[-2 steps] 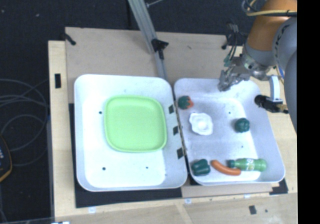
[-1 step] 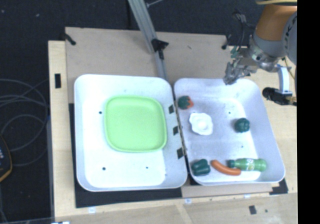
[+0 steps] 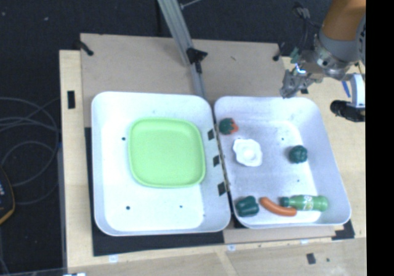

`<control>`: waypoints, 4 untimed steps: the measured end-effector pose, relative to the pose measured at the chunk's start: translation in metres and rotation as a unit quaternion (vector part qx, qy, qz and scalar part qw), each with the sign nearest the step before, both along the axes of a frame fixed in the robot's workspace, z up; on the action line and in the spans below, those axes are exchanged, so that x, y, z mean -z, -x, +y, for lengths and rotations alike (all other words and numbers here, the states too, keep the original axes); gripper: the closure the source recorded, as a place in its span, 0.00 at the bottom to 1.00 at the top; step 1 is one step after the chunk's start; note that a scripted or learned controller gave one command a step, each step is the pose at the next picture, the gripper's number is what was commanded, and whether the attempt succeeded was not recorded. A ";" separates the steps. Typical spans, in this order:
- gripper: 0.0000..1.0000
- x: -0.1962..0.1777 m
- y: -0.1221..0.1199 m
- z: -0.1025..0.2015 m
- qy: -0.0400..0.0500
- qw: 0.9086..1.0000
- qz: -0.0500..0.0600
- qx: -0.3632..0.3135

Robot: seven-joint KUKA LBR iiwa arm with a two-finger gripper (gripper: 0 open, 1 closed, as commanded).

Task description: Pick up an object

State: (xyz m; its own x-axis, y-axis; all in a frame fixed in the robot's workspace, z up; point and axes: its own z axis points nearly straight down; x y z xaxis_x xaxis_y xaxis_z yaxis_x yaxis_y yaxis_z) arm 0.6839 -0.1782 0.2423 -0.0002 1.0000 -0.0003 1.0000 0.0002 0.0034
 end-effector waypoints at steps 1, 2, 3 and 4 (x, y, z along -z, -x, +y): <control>1.00 -0.011 0.017 0.045 0.000 1.000 0.000 -0.001; 1.00 -0.014 0.046 0.095 -0.001 1.000 0.001 -0.001; 1.00 -0.022 0.068 0.142 -0.001 1.000 0.001 -0.002; 1.00 -0.018 0.079 0.196 -0.001 1.000 0.001 -0.002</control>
State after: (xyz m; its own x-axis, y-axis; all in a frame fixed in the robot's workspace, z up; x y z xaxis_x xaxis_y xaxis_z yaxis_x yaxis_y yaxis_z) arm 0.6049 0.0175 0.2599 -0.0037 1.0000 0.0012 1.0000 0.0037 0.0004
